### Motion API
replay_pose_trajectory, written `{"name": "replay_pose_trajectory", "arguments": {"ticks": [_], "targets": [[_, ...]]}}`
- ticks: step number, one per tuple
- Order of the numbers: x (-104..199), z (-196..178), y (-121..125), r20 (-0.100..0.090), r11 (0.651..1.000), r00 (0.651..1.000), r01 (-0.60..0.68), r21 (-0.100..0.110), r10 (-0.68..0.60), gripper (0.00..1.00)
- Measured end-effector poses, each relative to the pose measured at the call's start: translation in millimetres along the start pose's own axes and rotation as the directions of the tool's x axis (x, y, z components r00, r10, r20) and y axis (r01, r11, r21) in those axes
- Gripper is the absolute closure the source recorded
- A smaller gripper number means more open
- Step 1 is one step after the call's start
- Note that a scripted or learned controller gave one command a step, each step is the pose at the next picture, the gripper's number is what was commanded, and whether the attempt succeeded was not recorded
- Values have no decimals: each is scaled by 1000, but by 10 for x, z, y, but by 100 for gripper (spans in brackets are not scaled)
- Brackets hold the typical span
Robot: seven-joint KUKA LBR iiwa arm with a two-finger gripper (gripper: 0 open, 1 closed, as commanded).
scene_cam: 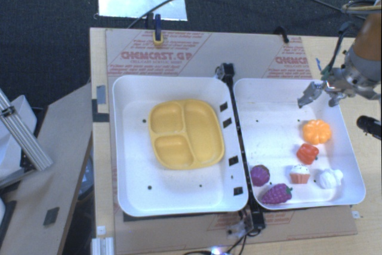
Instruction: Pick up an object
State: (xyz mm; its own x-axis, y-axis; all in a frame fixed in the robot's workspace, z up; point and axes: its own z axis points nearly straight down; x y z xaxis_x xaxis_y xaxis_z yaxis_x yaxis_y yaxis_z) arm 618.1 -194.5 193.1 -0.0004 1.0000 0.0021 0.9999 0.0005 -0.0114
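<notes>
The hand (320,94) is seen hovering over the upper part of the right bin (271,128), its two fingers spread wide with nothing between them and nothing touched; the bin floor beneath it is bare. The candidate objects lie below it, toward the bin's near corner: an orange pumpkin (316,131) nearest the hand, a red pepper (307,153) just beside and below that, then a cupcake (300,174), a white piece (329,178), a purple round fruit (259,175) and a bunch of grapes (276,193) along the near wall. The left bin (134,128) holds a yellow divided tray (185,134), well apart from the hand. Risks are judged as follows: the pumpkin and pepper sit so close that one finger may land on the neighbour and knock both aside; the rounded pumpkin may squirt out of a closing grip; the pieces against the near wall leave little room for a finger on that side. A descent straight down from the present spot would likely close on nothing.
</notes>
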Motion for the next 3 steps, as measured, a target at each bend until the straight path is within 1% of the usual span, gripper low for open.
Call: {"name": "replay_pose_trajectory", "arguments": {"ticks": [1,2,3], "targets": [[7,-85,30,3,1000,1000,3,-13,-3,0],[11,324,45,3,1000,1000,2,-12,-2,0],[-35,929,29,2,1000,1000,1,-10,-1,0]]}}
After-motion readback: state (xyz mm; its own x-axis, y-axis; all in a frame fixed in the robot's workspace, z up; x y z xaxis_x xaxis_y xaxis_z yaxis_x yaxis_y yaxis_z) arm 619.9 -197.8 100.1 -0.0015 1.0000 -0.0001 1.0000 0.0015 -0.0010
